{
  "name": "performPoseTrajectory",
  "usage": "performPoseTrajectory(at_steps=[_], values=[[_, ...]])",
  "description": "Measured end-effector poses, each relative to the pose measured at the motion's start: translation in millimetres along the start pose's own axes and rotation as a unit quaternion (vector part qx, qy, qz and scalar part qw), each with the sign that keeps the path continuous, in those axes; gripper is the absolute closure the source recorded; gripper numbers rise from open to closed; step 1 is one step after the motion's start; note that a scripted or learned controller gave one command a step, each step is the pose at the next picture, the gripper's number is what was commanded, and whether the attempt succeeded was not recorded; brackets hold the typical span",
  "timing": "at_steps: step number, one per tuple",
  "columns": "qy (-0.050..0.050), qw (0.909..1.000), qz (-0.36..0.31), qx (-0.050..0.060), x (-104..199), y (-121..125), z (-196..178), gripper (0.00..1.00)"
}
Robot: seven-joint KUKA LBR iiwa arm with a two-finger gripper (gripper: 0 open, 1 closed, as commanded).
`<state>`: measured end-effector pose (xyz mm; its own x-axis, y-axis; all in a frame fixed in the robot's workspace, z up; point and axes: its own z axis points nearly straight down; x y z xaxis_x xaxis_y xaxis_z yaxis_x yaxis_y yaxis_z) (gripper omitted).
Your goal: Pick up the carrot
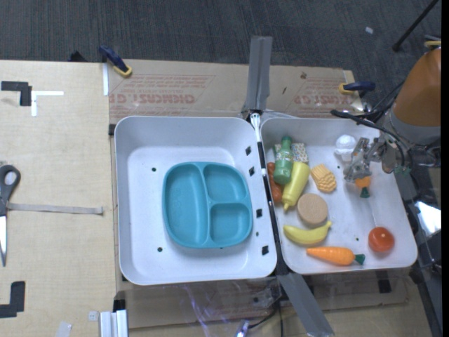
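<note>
Two shallow white plastic bins (126, 209) sitting side by side on bench. Smooth orange tapered carrot (331, 255) lying near front edge of right bin, long axis running left-right, pointed tip aiming left, green stub right. Curved yellow banana (306, 233) lying just behind it; round red tomato (381, 239) near front right corner. Teal three-compartment plate (208, 204) resting mid left bin. Grey metal gripper (360, 161) hanging over back right area, well apart from carrot; finger spacing: cannot tell.

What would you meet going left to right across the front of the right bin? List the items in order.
Banana → carrot → tomato. The hand sits farther back in that bin, above a small orange piece.
</note>
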<state>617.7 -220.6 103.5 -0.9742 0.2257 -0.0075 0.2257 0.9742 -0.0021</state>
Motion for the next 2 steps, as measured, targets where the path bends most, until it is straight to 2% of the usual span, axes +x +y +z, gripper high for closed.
performPoseTrajectory(at_steps=[1,2], values=[[0.002,0.9798,0.2,0.0,51.8,-13.6,-27.0,1.0],[0.001,0.9736,0.228,0.0,42.2,35.5,-69.6,1.0]])
